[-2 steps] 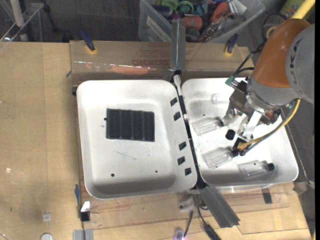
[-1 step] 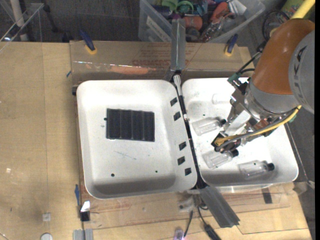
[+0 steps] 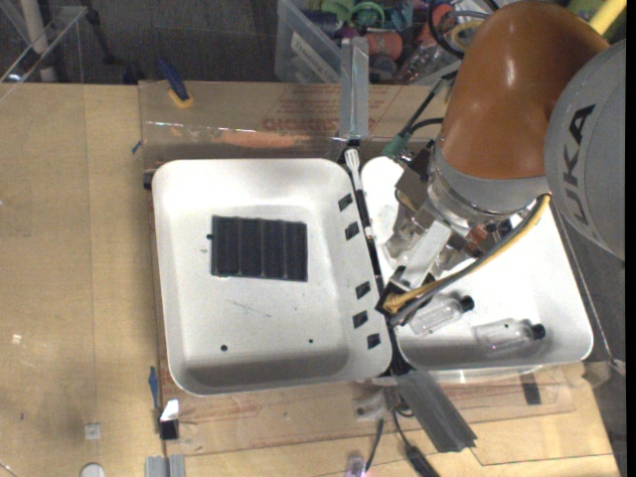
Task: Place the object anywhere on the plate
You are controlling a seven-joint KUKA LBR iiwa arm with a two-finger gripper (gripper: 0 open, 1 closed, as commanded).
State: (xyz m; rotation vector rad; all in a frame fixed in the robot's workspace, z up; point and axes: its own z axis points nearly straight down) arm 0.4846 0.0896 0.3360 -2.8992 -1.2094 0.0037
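- A pale wooden bench (image 3: 70, 266) carries two shallow white bins side by side, with a row of small black clips along the ridge where they meet.
- The left bin (image 3: 248, 356) holds a dark ribbed rectangular plate (image 3: 259, 248), lying flat near its middle.
- In the right bin (image 3: 556, 316), two clear tube-like objects with dark caps lie near the front wall: one (image 3: 437, 313) just beside the divider, the other (image 3: 509, 335) further right.
- The arm's orange band (image 3: 507, 87) looms over the right bin; the gripper (image 3: 417, 251) hangs low near the divider, and whether its claw is released or clenched I cannot tell.
- Behind the bench sits a clear crate of colourful clutter (image 3: 397, 8).
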